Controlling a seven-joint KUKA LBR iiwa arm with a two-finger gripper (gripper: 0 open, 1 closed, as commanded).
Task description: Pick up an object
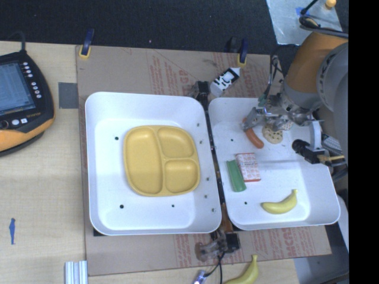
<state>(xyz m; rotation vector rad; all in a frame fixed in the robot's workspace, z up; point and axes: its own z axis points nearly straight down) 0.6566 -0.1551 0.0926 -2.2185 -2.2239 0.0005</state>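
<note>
My gripper (264,118) hangs low over the back of the right bin (308,218), directly above an orange sausage (254,138) and a round speckled cookie (273,135). It hides the sausage's upper end. Toward the front lie a pink box (248,166) and a green block (235,175), side by side. A yellow banana (280,203) rests near the front edge. Nothing shows as lifted off the bin floor.
The left bin (106,212) holds a yellow divided plate (161,160). A teach pendant (18,102) sits at the far left of the bench. A second banana (246,273) lies outside the bins at the front. A black-and-white item (224,80) lies behind the bins.
</note>
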